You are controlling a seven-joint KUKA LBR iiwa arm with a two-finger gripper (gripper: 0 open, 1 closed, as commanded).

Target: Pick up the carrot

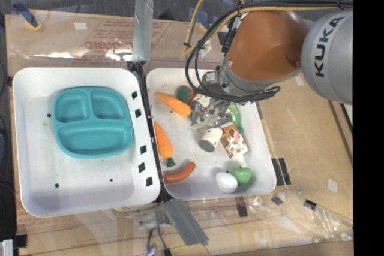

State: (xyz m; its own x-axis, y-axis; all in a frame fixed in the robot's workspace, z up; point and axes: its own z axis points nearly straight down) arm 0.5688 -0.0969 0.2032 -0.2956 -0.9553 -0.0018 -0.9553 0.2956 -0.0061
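Two orange carrots lie in the right bin [264, 147]. One carrot [174, 104] lies slanted near the bin's back left, its green top toward the back. The other carrot [163, 139] lies along the left wall, leaf end toward the front. My gripper [206, 116] hangs under the orange wrist over the middle of the right bin, just right of the back carrot's thick end. It is open and nothing sits between its metal fingers [197, 117]. It touches neither carrot.
A teal divided plate [93, 121] sits in the left bin [30, 177]. The right bin also holds a small cup [210, 139], a printed carton [234, 142], a sausage [180, 172], a white egg [226, 182] and a green toy [243, 174]. Cables loop behind the wrist.
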